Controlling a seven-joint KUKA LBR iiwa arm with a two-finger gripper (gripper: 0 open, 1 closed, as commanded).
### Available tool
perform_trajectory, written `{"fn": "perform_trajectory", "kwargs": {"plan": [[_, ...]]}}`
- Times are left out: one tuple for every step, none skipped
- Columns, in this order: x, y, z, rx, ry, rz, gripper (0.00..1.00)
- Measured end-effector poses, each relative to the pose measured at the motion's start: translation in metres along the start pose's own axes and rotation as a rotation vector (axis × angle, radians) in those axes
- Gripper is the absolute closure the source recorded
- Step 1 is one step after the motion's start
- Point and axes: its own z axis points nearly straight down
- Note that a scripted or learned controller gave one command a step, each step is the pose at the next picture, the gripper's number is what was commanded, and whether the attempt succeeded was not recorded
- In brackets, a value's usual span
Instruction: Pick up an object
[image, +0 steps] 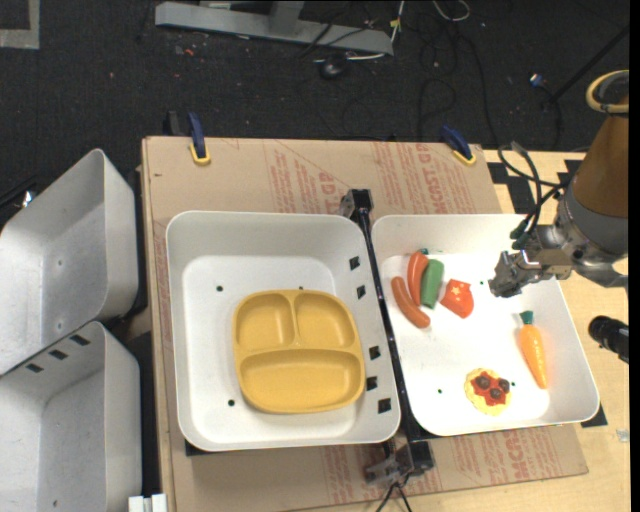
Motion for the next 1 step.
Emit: {"fn": "perform_trajectory", "kwargs": {"plan": [[0.0606,0.0038,0.0034,0.006,0.003,-0.004,1.00]]}}
